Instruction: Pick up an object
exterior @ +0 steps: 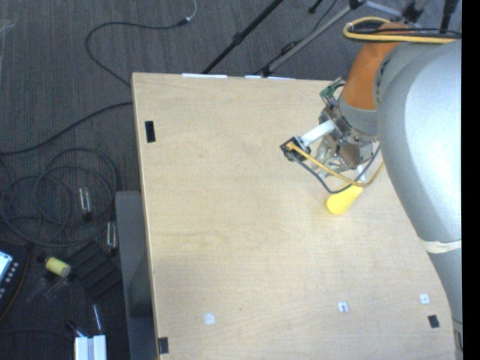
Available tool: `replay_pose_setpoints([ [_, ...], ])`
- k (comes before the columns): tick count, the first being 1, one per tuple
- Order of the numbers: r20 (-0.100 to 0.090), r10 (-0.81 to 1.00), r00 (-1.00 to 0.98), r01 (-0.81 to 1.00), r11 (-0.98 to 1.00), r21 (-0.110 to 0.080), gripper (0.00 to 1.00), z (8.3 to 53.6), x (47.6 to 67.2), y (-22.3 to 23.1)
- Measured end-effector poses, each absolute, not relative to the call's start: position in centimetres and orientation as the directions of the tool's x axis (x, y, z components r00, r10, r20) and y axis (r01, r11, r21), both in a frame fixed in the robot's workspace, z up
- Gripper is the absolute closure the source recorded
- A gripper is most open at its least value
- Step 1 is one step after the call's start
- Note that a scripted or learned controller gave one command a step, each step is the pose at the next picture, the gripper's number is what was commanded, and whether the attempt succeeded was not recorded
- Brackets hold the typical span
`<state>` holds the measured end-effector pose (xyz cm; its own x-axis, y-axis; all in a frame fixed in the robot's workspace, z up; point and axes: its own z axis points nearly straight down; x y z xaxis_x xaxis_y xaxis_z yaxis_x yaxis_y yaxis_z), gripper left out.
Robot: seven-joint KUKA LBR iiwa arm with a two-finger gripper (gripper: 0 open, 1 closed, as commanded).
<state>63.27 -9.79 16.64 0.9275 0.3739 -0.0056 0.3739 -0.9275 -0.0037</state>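
Note:
A small yellow object [343,199], rounded and slightly elongated, lies on the light wooden bench top [232,223] towards its right side. My gripper [319,154] hangs just up and left of it, below the orange wrist band [367,73], with a white part and a yellow cable looped around it. The gripper's tip is a short way from the yellow object, and nothing shows held in it. The big grey arm body [424,133] covers the bench's right edge.
A black mark [150,131] sits near the bench's far left corner. Small white tags [343,306] and a black tag [433,321] lie near the front edge. Cables [60,201] and tripod legs [255,21] lie on the floor beyond the bench.

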Motion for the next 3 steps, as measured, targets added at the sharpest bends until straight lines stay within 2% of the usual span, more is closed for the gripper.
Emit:
replay_pose_setpoints([
  [1,-0.005,0.541,0.841,0.541,-0.841,0.000,1.00,21.1,63.5,-14.4],
  [2,-0.004,0.490,0.872,0.490,-0.872,-0.002,1.00,20.4,65.2,-17.7],
  [3,-0.006,0.457,0.889,0.457,-0.889,-0.005,1.00,8.5,64.9,-10.0],
])
